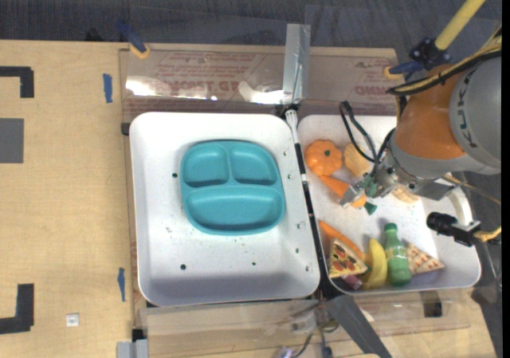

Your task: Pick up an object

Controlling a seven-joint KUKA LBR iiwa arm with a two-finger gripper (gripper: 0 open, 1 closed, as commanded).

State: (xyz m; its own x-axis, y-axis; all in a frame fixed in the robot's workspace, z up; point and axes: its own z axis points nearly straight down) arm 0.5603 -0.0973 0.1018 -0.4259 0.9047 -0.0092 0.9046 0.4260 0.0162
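Camera view, looking down on your desk [64, 213]: two white bins sit side by side. The left bin [155, 253] fills the middle of the frame and holds a teal divided plate [233, 187], lying flat, three compartments, long axis running left-right.

The right bin [466, 269] is at centre right and carries the pickable stuff. An orange toy pumpkin [324, 156] sits near its upper left corner. Just below it lies a toy carrot [338, 186], long axis diagonal, running from upper left down to lower right. Its lower end reaches the gripper [360, 195].

Along the lower edge of that bin you've got a pizza slice [345, 257], a yellow banana [377, 262] with long axis near vertical in the frame, a green bottle [396, 254] also near vertical with its cap toward the top, and a second wedge-shaped piece [424, 259] to the right of the bottle.

The arm [434, 129] comes in from the right, orange band over the upper part of the right bin. The gripper is down low over the carrot's lower end. Can't tell whether it's released or clenched; the tip is too cluttered to read, and nothing is clearly between it.
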